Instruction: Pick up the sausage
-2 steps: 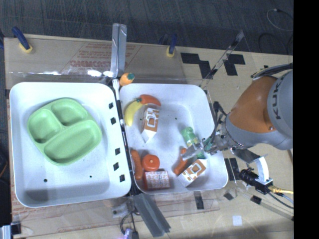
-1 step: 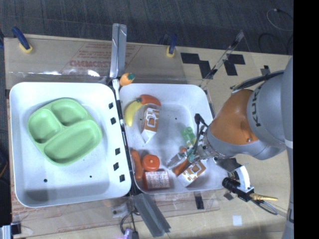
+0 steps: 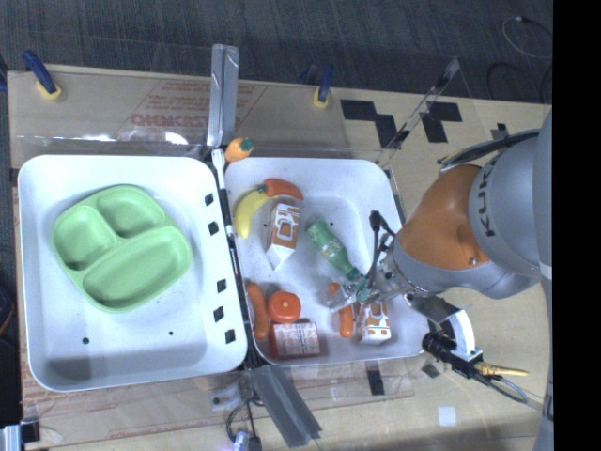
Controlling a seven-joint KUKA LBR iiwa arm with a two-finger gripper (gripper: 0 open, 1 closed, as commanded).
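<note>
In the right bin (image 3: 376, 178), a short orange-red piece that looks like the sausage (image 3: 346, 322) lies near the front wall, beside a small white and orange carton (image 3: 375, 325). My gripper (image 3: 361, 292) is low in the bin just above this piece, close to the lower end of a green bottle (image 3: 331, 245). The grey arm with its orange band (image 3: 446, 233) reaches in from the right. The wrist and the clutter hide the gripper's tip, and I see nothing clearly held.
The right bin also holds a banana (image 3: 245, 210), a carrot-like piece (image 3: 282, 189), a white carton (image 3: 284, 229), a red-lidded jar (image 3: 284, 306), a can (image 3: 297, 339) and a long orange piece (image 3: 255, 310) by the left wall. A green divided plate (image 3: 122, 247) sits in the left bin.
</note>
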